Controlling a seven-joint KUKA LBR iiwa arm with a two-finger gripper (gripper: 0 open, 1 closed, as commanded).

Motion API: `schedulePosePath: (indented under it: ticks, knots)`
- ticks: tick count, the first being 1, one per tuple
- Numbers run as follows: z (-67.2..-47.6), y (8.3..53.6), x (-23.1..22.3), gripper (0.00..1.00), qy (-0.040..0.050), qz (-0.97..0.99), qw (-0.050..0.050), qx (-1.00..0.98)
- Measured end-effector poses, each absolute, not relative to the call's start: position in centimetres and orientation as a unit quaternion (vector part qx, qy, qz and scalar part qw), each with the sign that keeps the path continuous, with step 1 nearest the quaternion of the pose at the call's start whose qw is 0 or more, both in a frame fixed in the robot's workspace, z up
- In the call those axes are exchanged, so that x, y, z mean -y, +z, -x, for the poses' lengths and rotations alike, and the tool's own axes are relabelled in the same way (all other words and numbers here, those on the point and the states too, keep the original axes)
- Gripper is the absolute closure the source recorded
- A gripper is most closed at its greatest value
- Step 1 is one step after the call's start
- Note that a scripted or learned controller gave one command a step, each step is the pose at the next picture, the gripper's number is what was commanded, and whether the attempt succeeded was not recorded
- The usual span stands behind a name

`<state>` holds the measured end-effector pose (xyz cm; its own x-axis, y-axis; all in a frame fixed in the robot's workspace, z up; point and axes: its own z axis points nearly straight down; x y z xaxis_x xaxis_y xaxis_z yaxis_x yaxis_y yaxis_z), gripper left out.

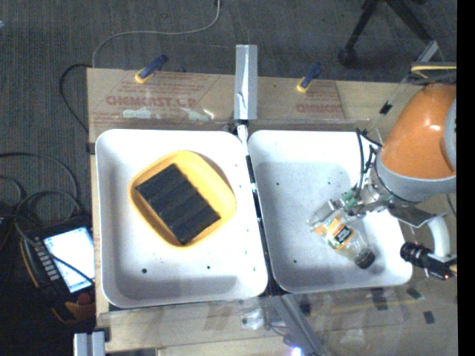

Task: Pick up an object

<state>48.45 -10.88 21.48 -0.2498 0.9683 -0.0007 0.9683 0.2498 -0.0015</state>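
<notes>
A clear plastic bottle (340,233) with an orange-and-black label and a dark cap lies on its side in the right bin (297,221), cap toward the front right. The arm's orange band and grey wrist hang over the bin's right side. My gripper (356,201) sits low at the bottle's upper end, very close to it or touching it; I cannot tell which. In the left bin (119,265) rests a yellow dish (223,188) with a black ridged block (178,202) lying in it.
Both bins stand on a cardboard sheet (185,99) held by two blue-and-yellow clamps. A metal strip (246,80) runs along the seam between the bins. Cables and a lit device (67,254) lie on the floor at left, with a chair base at top right.
</notes>
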Motion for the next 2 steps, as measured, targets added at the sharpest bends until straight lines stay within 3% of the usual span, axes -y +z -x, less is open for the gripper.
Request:
schedulePosePath:
  ticks: [1,2]
  knots:
    - [-50.0,10.0,15.2,0.0,0.0001,0.675,0.001,0.738]
    - [-50.5,11.1,14.8,1.0,-0.0033,0.672,-0.002,0.741]
